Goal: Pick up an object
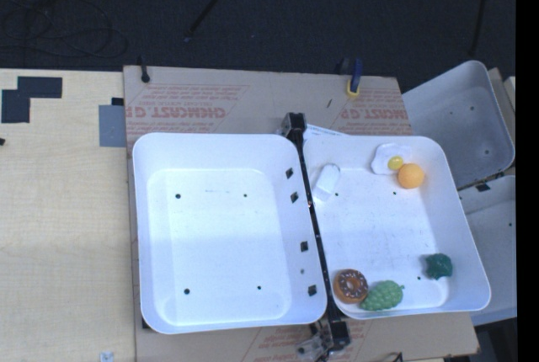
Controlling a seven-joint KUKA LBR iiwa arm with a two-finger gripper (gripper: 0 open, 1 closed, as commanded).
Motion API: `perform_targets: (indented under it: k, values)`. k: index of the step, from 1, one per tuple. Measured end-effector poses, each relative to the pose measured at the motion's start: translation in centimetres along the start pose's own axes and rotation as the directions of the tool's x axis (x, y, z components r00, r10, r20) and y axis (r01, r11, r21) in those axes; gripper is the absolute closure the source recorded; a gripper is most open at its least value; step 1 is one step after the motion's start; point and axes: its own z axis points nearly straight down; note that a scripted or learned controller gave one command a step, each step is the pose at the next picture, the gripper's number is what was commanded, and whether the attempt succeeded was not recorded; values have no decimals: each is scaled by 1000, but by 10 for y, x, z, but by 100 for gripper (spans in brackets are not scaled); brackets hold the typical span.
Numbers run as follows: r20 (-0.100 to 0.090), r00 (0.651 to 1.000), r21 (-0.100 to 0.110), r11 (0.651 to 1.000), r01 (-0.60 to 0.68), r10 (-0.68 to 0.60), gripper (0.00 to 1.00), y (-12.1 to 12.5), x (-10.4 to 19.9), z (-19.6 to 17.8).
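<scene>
I see a pale wood-grain worktop [59,209] carrying a brown cardboard sheet with red print [210,103]. On that sheet two shallow white plastic bins sit touching: the left bin [152,183] and the right bin [467,251].

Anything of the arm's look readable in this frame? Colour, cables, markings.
No arm detail to read here. On the right, beside the right bin, stands a pale grey rounded panel with small dark holes. I can't tell if it belongs to the rig.
</scene>
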Motion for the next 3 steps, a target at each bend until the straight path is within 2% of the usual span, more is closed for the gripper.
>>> perform_targets:
  k: [3]
  values:
    - [0, 1000, -1, 1000, 3, -3, 0, 0, 0, -3]
